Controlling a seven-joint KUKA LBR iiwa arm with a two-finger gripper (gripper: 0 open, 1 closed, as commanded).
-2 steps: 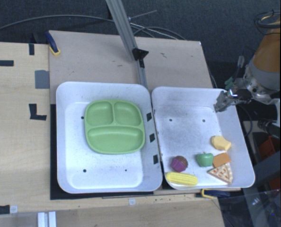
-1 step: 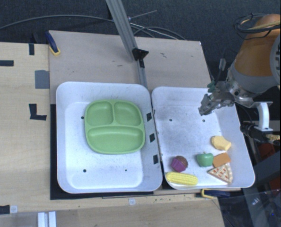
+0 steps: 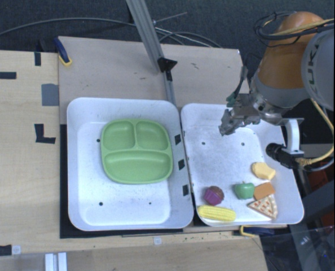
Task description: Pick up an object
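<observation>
My gripper (image 3: 228, 126) hangs over the back of the right bin (image 3: 212, 151), with nothing visible between its fingers. Toy foods lie along the bin's front and right side, well away from the gripper: a purple round piece (image 3: 214, 195), a yellow corn cob (image 3: 216, 213), a green apple-like piece (image 3: 244, 190), an orange wedge (image 3: 263, 191), a pizza slice (image 3: 263, 207) and a yellow chunk (image 3: 263, 170).
The left bin (image 3: 83, 208) holds a green divided plate (image 3: 137, 151). A slanted metal pole (image 3: 148, 30) rises behind the bins. The grey arm with its orange band (image 3: 286, 55) comes in from the right.
</observation>
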